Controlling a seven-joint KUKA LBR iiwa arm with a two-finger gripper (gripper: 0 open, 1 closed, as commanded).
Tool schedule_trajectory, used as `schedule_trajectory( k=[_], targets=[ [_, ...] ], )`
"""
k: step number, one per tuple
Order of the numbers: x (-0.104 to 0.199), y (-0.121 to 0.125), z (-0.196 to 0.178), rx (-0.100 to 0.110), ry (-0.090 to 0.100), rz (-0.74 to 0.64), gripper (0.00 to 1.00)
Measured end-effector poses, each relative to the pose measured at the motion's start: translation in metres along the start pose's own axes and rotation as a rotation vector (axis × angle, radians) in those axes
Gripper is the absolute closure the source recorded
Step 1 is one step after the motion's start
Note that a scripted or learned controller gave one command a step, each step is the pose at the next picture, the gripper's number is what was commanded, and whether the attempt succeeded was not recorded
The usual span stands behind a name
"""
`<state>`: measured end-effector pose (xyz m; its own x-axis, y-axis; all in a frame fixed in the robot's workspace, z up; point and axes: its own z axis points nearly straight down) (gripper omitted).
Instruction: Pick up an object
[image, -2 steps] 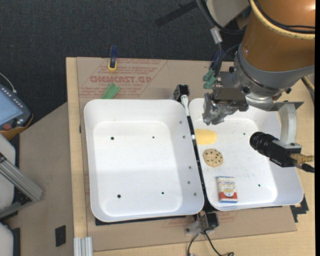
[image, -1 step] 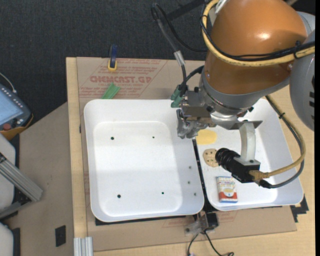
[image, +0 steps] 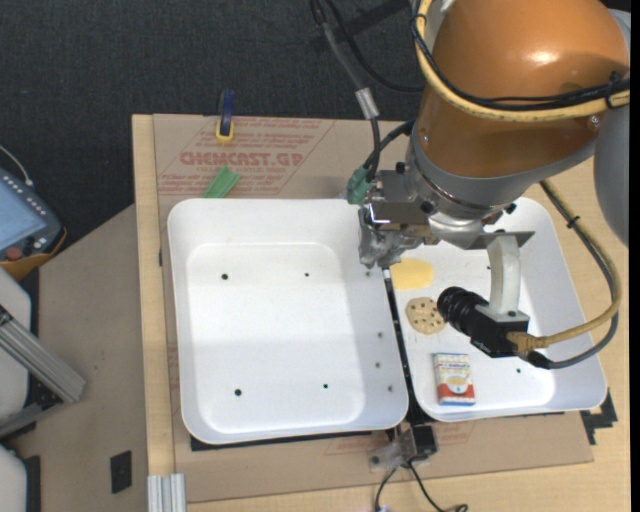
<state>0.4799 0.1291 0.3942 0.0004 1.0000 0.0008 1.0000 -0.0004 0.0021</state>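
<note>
Two shallow white bins sat side by side on the surface (image: 150, 300), which was covered with a brown cardboard sheet (image: 260, 150) printed in red lettering. The left bin (image: 190, 230) showed only its bare floor with a few small dark dots. The right bin (image: 575, 300) held three loose items: a pale yellow flat piece (image: 414, 273) near the dividing edge, a round tan cookie-like disc (image: 425, 314) with dark spots just below it, and a small red, white and blue box (image: 454, 379) lying flat nearer the front edge, apart from the other two.

The arm (image: 520, 80), with its large orange band, reached in from the right and hung over the rear of the right bin. The hand (image: 375, 245) was down at the inner rim between the two bins, just beside the yellow piece. Its fingers were hidden under the wrist housing, so I could not tell whether they were apart or together, and nothing could be seen between them. A black cylindrical fitting (image: 470, 318) on a grey bracket hung over the bin floor beside the disc.

A green clip (image: 221, 182) and a blue and yellow clamp (image: 226, 116) sat at the rear of the cardboard, well apart from the bins.
</note>
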Motion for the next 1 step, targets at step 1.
schedule_trajectory(
  k=[1],
  targets=[
    [0.0000,0.0000,0.0006,0.001,0.000,0.001,0.00]
  ],
)
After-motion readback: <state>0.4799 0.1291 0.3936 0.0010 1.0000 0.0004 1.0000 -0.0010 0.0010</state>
